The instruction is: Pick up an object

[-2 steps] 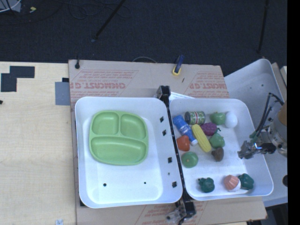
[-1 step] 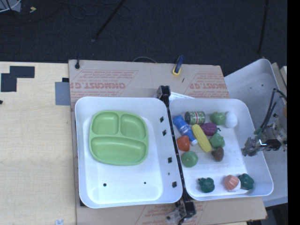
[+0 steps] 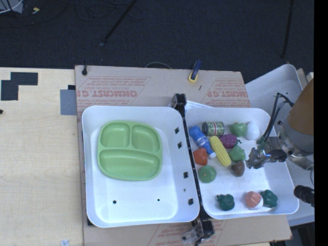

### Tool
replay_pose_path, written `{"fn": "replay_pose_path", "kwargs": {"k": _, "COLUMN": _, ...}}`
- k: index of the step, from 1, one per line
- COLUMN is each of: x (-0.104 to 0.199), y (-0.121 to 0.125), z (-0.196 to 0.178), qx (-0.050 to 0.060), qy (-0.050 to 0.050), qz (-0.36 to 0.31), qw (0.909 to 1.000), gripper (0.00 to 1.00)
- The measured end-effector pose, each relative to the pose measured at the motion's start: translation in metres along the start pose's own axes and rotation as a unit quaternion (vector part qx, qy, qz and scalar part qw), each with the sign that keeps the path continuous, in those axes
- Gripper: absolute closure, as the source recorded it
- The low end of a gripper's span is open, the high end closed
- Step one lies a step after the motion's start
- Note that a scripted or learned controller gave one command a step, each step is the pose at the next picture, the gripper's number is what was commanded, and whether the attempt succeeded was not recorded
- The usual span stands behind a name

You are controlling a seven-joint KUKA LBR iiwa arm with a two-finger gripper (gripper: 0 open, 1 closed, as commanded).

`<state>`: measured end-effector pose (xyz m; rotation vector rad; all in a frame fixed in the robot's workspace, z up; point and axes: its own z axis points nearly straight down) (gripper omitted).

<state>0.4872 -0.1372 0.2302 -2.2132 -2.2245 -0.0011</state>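
Observation:
The right bin (image 3: 266,188) holds several toy foods: a yellow corn cob (image 3: 220,150), a blue bottle (image 3: 199,137), a small can (image 3: 212,128), a purple piece (image 3: 228,140), a brown piece (image 3: 238,168), a green round piece (image 3: 207,174) and a red piece (image 3: 200,156). Along the front of the bin lie a dark green piece (image 3: 225,202), a pink-orange ball (image 3: 252,200) and another green piece (image 3: 269,198). My gripper (image 3: 254,161) hangs low over the bin's right part, just right of the brown piece. Nothing shows between its fingers.
The left bin (image 3: 102,199) carries a light green divided plate (image 3: 129,150). A black divider (image 3: 185,152) runs between the bins. The arm (image 3: 300,132) comes in from the right over the bin's right rim. A white and green piece (image 3: 245,129) lies at the bin's back.

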Motion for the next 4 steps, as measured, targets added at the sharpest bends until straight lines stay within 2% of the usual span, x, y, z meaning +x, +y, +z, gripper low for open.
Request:
{"fn": "replay_pose_path", "kwargs": {"k": 1, "x": 0.048, "y": 0.016, "z": -0.006, "qx": 0.000, "qy": 0.000, "qz": 0.000, "qw": 1.0000, "gripper": 1.00}}
{"fn": "replay_pose_path", "kwargs": {"k": 2, "x": 0.098, "y": 0.044, "z": 0.012, "qx": 0.000, "qy": -0.001, "qz": 0.000, "qw": 1.0000, "gripper": 1.00}}
{"fn": "replay_pose_path", "kwargs": {"k": 3, "x": 0.098, "y": 0.045, "z": 0.013, "qx": 0.000, "qy": -0.001, "qz": 0.002, "qw": 1.0000, "gripper": 1.00}}
{"fn": "replay_pose_path", "kwargs": {"k": 4, "x": 0.090, "y": 0.047, "z": -0.003, "qx": 0.000, "qy": -0.001, "qz": 0.003, "qw": 1.0000, "gripper": 1.00}}
